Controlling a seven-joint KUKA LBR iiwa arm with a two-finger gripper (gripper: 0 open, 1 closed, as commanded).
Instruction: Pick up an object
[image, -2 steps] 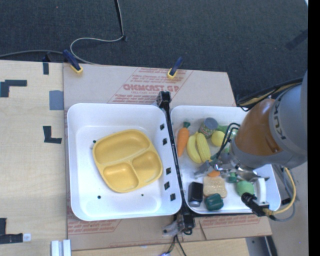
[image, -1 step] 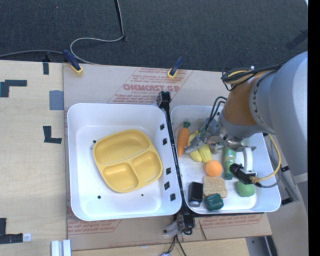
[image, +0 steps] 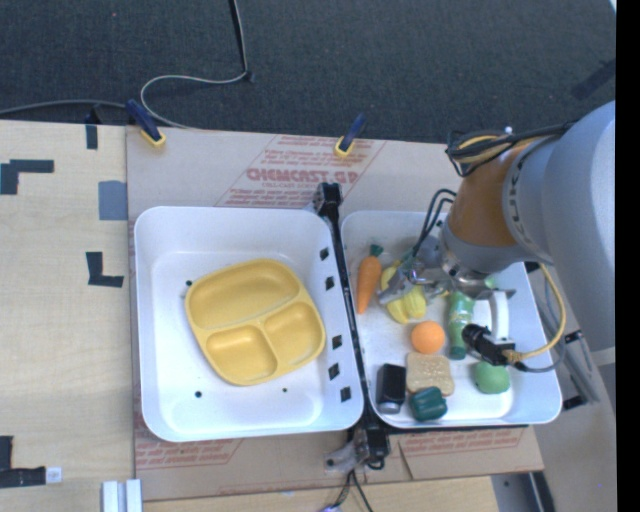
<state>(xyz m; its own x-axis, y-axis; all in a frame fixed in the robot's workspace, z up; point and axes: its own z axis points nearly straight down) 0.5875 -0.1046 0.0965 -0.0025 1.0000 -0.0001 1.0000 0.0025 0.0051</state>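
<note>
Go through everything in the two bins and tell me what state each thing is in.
Yellow divided plate: lying flat in the left bin, compartments bare.
Carrot: lying in the right bin, beside the divider.
Orange ball: resting loose.
Bread slice: lying flat.
Green ball: resting near the right bin's wall.
Gripper: low over the yellow toy.

Both bins (image: 160, 330) look like smooth white plastic with a soft sheen. The yellow tray (image: 255, 320) in the left one is matt plastic. Under the bins lies brown cardboard (image: 200, 180) — dull, printed red — and beyond that, dark rough carpet (image: 400, 60).
</note>
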